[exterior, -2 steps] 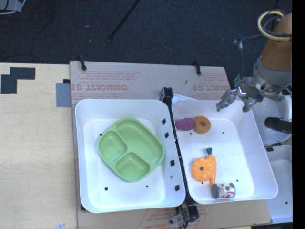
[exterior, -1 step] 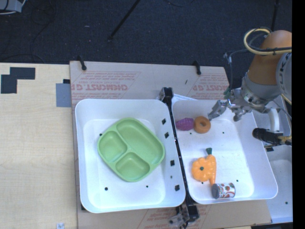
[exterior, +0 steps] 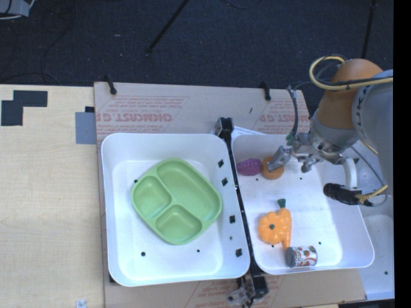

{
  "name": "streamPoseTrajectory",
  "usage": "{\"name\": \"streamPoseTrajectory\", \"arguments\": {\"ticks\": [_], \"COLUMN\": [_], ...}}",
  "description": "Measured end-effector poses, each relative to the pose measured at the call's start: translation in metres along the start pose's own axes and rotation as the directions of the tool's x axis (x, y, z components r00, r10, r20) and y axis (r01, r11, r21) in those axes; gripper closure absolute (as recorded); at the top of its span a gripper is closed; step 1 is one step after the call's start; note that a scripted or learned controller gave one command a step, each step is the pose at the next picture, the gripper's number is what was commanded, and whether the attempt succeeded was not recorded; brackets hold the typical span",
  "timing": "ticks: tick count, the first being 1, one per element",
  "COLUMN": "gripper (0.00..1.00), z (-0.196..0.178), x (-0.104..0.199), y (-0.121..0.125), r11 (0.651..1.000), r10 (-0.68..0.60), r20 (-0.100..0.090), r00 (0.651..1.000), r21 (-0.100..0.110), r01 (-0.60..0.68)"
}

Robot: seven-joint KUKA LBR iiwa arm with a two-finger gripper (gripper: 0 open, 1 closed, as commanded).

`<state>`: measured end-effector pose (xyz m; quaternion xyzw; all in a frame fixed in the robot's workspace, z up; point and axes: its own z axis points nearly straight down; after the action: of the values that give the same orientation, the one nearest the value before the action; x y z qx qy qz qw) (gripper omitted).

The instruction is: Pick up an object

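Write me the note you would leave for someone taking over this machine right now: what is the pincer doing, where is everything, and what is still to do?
Pincer: low over the far end of the right bin, beside the small orange piece; whether its fingers are open or shut cannot be told, and nothing is seen held.
Right bin: purple toy and the small orange piece at the far end, touching; orange pumpkin toy nearer the middle; small can lying on its side at the near edge.
Left bin: green divided plate.
Done: nothing lifted yet.
Left: grasp one object and raise it.
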<state>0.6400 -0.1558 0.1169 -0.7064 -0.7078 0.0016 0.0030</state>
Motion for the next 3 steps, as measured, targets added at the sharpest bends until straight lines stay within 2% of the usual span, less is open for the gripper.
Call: {"name": "streamPoseTrajectory", "arguments": {"ticks": [1, 3], "gripper": [1.00, 1.00], "z": [-0.013, -0.100], "x": [-0.001, -0.007], "y": [0.001, -0.003], "r11": [1.000, 1.000], "r10": [0.001, 0.002], "r20": [0.001, 0.002], "r00": [1.000, 1.000], "r21": [-0.003, -0.008], "r01": [-0.001, -0.002]}}
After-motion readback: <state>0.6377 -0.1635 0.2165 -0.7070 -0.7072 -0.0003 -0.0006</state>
